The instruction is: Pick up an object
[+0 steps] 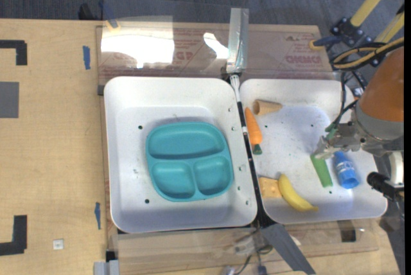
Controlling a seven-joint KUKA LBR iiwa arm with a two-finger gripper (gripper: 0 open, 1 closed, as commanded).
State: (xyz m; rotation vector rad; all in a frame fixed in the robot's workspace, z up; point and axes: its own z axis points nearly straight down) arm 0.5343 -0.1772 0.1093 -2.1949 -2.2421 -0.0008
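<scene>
The right bin [292,139] holds several toy foods. A green stick [322,171] and a blue bottle [347,171] lie side by side at its right. A banana [295,195] and a yellow wedge [270,187] sit near the front edge. An orange carrot [254,129] lies along the left wall, and a tan cone [266,106] rests at the back. My gripper [332,145] hangs low over the right side, just above the top ends of the green stick and the blue bottle. Nothing visibly hangs from it.
The left bin [122,139] carries a teal divided plate [188,160]. A clear plastic sheet and cardboard wall [192,52] stand behind both bins. Yellow and black cables [356,42] trail at the back right. The grey arm with its orange band [388,97] covers the right bin's far right edge.
</scene>
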